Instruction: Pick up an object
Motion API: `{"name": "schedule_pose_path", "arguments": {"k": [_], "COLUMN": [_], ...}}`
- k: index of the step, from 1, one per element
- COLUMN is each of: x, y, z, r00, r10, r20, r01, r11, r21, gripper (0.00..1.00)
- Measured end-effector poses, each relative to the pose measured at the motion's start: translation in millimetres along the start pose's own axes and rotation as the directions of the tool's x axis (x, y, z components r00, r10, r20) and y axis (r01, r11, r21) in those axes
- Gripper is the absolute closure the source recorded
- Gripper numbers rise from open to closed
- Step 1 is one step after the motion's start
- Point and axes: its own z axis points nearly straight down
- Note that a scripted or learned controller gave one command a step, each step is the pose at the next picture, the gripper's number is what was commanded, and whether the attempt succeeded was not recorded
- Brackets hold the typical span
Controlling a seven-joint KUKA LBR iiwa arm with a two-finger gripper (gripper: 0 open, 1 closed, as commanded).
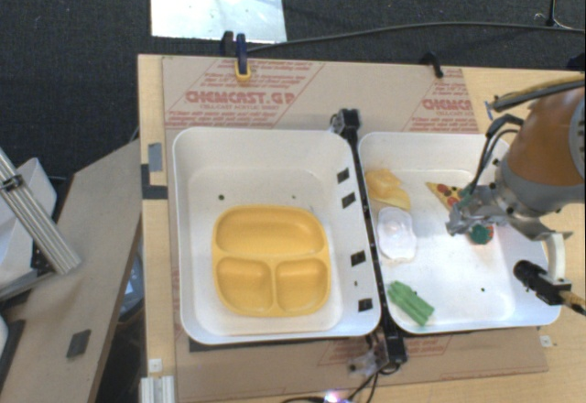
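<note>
My gripper (465, 220) hangs low over the right bin (458, 319), near its right middle. A small green and red thing (481, 233) sits right at the gripper's tip; whether it is held I cannot tell. Just left of the gripper, toward the back, lies a pizza-slice toy (442, 192). Further left are a pale yellow lump (387, 187) and a white translucent piece (396, 234) below it. A green block (410, 302) lies near the front left corner of this bin.
The left bin (197, 163) holds a yellow divided tray (271, 259). A black-tabbed divider wall (359, 218) separates the two bins. The arm's orange wrist band (549, 145) covers the right bin's right edge.
</note>
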Motion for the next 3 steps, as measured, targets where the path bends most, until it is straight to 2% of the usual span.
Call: {"name": "schedule_pose_path", "arguments": {"k": [2, 3], "x": [11, 66], "y": [6, 3], "z": [-110, -115], "r00": [1.000, 1.000], "r10": [-0.002, -0.006], "r20": [0.001, -0.003], "r01": [0.002, 0.006], "r11": [1.000, 1.000], "r21": [-0.002, 0.004], "gripper": [1.00, 1.00]}}
